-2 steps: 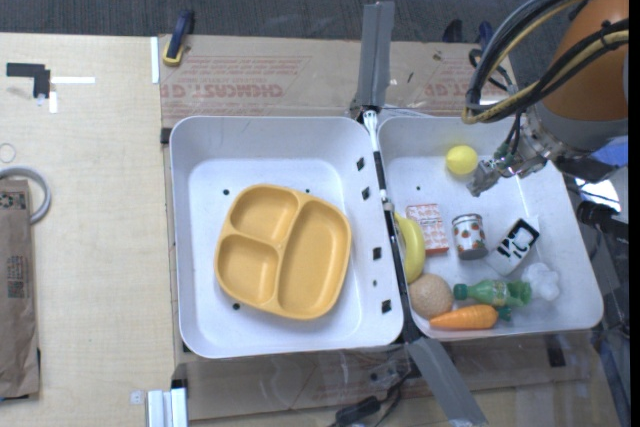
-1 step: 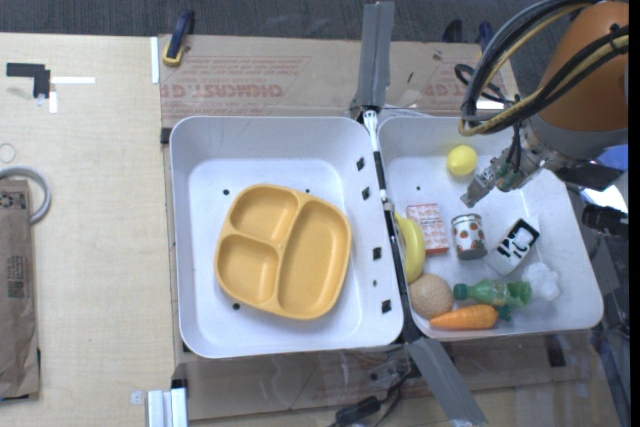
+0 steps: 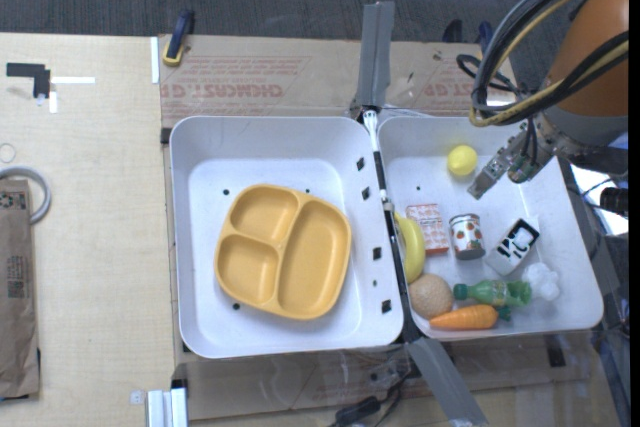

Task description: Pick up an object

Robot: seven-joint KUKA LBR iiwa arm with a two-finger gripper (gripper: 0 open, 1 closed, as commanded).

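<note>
The small round yellow ball (image 3: 461,160) lies alone in the far part of the right white bin (image 3: 580,245), apart from the other things and nearest to the gripper (image 3: 497,172), so it looks the likeliest pick. The gripper hangs just right of the ball, tilted, with nothing between its fingers; they seem spread, slightly apart. To do the step well, it should centre over the ball, straddle it evenly and close gently, since a round thing may roll away. Nearer in the same bin crowd a small red-and-white carton (image 3: 430,227), a little printed can (image 3: 466,237), a black-and-white box (image 3: 516,244), a green bottle (image 3: 493,293), an orange carrot (image 3: 463,318) and a tan round fruit (image 3: 430,295). The left white bin (image 3: 195,245) holds a yellow divided plate (image 3: 284,251).
</note>
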